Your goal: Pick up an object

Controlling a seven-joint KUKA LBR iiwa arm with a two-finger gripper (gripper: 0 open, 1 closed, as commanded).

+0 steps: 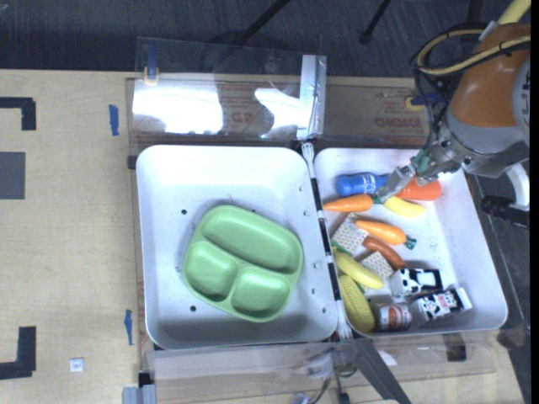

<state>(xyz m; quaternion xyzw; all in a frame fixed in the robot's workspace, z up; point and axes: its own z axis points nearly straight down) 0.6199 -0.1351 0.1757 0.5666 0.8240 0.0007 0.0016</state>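
The pincer (396,181) hangs low in the right bin (480,259), its tip by the blue can (360,183); whether it is apart or together, I cannot tell. Just beside the can lie an orange carrot (347,203) and a yellow piece (405,206). The green tray (242,262) sits well left of the can, in the left bin (160,225).

The arm (493,99) is cut off by the right and top edges. The gripper (402,178) at the right bin's (476,251) far edge is too small and blurred to make out its fingers. It covers part of an orange piece (421,191). Labels on the blue bottle (360,183) and the small can (394,316) near the front edge are unreadable.
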